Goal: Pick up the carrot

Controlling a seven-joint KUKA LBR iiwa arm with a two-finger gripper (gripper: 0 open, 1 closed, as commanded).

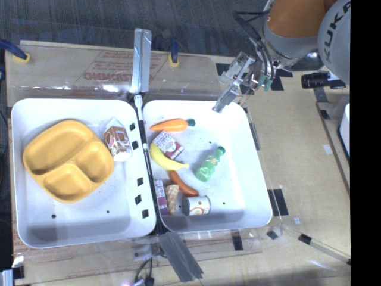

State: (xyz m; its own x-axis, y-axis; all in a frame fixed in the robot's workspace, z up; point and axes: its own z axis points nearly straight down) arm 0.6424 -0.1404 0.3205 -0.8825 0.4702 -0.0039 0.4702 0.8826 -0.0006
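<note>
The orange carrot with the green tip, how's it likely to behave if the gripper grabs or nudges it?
The orange carrot with the green tip looks like smooth moulded plastic, so probably stiff, light and somewhat slippery. Its rounded, tapered body lying flat on the right white bin suggests it may roll if nudged sideways. It lies free of neighbours.

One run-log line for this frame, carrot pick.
phase: approach | tool: over right bin's far rim | carrot: untouched, far-left of bin | grasp: none
</note>
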